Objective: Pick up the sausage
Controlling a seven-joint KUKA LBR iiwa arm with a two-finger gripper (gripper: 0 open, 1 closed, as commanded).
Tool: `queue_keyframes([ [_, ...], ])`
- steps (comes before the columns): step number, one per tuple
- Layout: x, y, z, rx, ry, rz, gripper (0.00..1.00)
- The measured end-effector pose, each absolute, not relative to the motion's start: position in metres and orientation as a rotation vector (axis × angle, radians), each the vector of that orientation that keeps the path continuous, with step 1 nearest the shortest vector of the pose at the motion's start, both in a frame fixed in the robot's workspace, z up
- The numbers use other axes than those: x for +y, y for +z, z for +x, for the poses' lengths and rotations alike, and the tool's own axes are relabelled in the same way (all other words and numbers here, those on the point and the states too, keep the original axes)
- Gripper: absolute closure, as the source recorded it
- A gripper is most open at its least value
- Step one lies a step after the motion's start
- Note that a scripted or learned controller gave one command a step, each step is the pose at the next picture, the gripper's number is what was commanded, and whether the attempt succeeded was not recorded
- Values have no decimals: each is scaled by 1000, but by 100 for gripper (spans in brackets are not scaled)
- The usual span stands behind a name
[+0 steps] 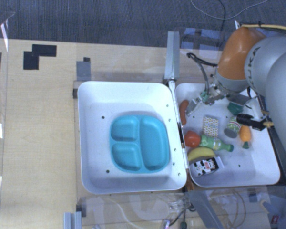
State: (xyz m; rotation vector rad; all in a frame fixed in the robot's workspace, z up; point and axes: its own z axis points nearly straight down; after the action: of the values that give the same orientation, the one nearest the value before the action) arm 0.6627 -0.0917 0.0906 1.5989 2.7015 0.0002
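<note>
Sausage [183, 111] lay up-and-down along the right bin's [271, 173] left wall, gripper [203, 99] just beside it, grip unclear.

A pale wooden surface [38, 128] spreads out to the left, with black square markers [38, 55] stuck near its far edge. Beyond lies dark grey carpet [109, 8], where a thin cable [207, 6] loops at far right.

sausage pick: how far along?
Done: the arm has reached into the right bin, claw just right of the sausage. In hand: nothing visibly gripped; the sausage lies against the bin's left wall. Left: close on it and lift.
</note>
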Motion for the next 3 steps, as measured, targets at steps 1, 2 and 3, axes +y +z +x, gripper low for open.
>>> queue_keyframes([
  [1, -95, 88, 669, 2562, -11, 1818, 0],
  [2, -79, 185, 622, 2756, 4, 1497, 0],
  [3, -106, 94, 659, 2864, 1, 1286, 0],
])
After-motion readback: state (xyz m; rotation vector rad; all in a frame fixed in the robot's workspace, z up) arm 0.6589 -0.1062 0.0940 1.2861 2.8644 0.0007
